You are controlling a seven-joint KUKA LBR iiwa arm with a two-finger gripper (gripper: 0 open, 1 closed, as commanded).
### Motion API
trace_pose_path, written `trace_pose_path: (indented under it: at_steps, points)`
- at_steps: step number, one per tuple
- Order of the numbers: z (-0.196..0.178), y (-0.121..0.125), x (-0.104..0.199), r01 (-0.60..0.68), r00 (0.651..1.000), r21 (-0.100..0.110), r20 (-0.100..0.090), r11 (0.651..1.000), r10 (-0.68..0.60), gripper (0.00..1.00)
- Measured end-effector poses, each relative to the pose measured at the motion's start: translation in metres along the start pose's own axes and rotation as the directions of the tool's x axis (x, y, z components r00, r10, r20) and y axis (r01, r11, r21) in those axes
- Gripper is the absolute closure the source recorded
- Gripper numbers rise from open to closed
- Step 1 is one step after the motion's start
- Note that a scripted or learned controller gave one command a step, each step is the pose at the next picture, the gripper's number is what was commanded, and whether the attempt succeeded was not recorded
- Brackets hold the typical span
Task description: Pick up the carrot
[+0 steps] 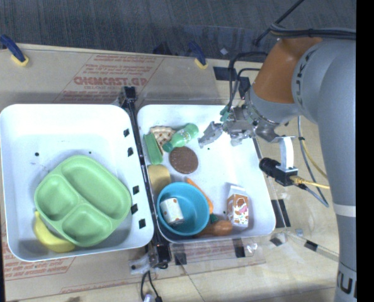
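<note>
The carrot (220,227) lies at the front of the right bin (250,175), orange and partly tucked under the blue bowl (183,209); a thin orange strip (199,189) shows along the bowl's far rim. My gripper (223,134) hangs over the back of the right bin, well behind the carrot. Its two fingers stand apart, open, with nothing between them.
The right bin also holds a brown round patty (184,160), green items (182,134), a yellow block (158,176) and a small carton (238,209). A cup (172,210) sits in the bowl. The left bin holds a green divided plate (82,199) over a yellow object (48,238).
</note>
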State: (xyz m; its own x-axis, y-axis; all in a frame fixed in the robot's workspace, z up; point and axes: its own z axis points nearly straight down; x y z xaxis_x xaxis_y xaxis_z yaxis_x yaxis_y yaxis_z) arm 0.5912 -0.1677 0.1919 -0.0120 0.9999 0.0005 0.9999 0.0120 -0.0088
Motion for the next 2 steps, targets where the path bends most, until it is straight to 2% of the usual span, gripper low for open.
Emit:
trace_pose_path:
  at_steps: [1, 2]
  points:
    - [0.103, -0.044, 0.066, -0.099, 0.995, 0.003, -0.002, 0.995, 0.099, 0.00]
    - [0.022, 0.019, -0.006, 0.190, 0.982, -0.006, 0.006, 0.982, -0.190, 0.00]
